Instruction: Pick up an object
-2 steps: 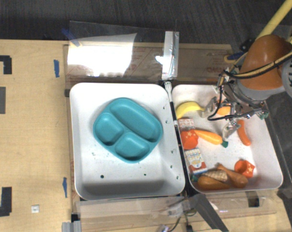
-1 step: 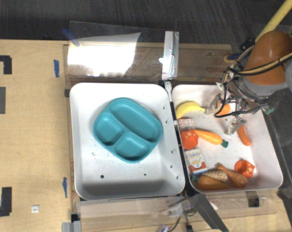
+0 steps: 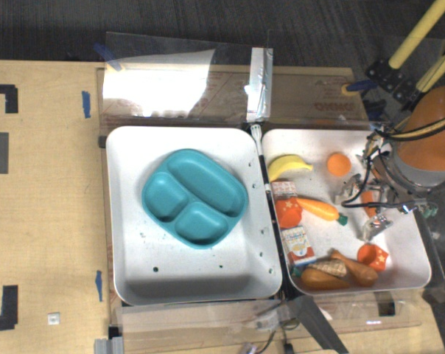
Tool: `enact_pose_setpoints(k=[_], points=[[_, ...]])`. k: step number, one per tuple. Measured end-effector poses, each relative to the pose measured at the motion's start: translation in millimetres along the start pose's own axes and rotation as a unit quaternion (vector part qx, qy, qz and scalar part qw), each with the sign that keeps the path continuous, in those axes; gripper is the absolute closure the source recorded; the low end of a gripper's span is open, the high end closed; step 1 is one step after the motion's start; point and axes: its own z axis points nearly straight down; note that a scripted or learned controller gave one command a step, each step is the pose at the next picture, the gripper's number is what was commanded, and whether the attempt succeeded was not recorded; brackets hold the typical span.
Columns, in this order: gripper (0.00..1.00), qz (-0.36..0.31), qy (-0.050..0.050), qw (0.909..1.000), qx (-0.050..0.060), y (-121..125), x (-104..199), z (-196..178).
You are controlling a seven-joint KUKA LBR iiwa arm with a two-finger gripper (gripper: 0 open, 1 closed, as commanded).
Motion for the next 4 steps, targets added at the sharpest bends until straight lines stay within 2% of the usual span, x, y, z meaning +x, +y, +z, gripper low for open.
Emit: enact_pose_setpoints(k=[1,2,3,4], points=[[0.0,0.003,-0.002,1.0,-0.001,60,-29,-1],[0.0,-0.039,-0.001,0.9992,0.0,16,-87,1],[1.0,-0.038,-0.008,0.9992,0.003,16,-92,-14],[1.0,0.022,-0.006,0.9997,0.001,64,-138,-119]])
